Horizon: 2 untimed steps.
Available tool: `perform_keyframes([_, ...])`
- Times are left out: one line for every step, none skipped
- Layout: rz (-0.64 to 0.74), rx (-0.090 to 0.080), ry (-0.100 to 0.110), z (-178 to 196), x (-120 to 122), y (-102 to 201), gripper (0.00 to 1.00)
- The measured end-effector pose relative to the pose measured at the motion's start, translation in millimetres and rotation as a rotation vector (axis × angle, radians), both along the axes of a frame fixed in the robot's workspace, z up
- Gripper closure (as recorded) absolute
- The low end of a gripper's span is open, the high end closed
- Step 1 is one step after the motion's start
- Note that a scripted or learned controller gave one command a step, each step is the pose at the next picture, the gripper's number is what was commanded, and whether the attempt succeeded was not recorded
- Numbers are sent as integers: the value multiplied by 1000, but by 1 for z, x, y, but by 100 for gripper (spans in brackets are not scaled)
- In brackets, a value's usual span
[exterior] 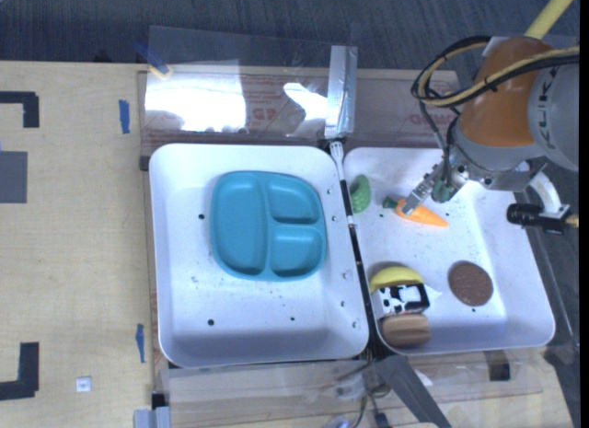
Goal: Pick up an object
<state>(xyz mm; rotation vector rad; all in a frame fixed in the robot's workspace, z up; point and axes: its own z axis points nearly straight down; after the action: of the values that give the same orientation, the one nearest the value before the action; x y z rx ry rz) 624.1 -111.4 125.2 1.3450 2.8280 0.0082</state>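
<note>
The arm (502,109) is bent down into the right bin (515,325); the gripper (425,198) is lowered onto the carrot (425,216), finger state unclear.

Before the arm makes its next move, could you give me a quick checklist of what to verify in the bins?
1. Gripper over the right bin: ok.
2. Gripper close to the carrot: ok, right above its green end.
3. Carrot held between the fingers: cannot tell.
4. Carrot apart from the green piece: ok.
5. Brown disc and the pile at the bin's lower left out of the way: ok.
6. Blue divided plate lies in the left bin: ok.
</note>
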Motion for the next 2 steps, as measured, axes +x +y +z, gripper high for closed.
perform_keyframes([-364,2,3,62,31,35,100])
perform_keyframes([-459,3,11,60,20,41,100])
